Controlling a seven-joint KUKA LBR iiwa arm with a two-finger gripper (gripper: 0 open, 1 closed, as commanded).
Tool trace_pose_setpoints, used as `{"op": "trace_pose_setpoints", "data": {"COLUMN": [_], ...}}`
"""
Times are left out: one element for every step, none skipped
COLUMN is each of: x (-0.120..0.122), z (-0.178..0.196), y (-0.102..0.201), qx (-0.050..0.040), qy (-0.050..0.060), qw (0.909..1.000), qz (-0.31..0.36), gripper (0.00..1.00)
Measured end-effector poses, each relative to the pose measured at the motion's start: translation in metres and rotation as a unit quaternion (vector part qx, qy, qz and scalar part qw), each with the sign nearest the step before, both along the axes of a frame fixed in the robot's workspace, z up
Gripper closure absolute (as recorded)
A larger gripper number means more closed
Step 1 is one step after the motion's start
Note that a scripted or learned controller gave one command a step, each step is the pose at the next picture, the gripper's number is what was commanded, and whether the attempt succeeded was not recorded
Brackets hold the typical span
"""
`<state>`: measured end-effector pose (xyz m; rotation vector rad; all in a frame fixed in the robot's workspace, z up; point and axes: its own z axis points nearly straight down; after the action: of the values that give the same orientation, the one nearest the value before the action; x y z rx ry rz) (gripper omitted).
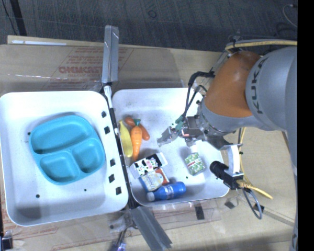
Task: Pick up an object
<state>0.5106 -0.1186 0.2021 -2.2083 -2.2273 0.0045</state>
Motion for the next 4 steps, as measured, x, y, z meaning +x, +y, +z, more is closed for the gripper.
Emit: {"op": "trace_pose_setpoints", "data": {"x": [0.007, -0.013, -0.034, -0.033], "z": [-0.08, -0.111, -0.08, -0.11], "y": [-0.073, -0.091, -0.091, -0.09], "qx": [0.0007, 0.0002, 0.0011, 0.0005], "qy": [0.0, -0.002, -0.001, -0.002], "qw": [0.9966, 0.9964, 0.9979, 0.9967], "qz": [0.082, 0.084, 0.065, 0.081], "gripper": [0.0, 0.0, 0.0, 0.0]}}
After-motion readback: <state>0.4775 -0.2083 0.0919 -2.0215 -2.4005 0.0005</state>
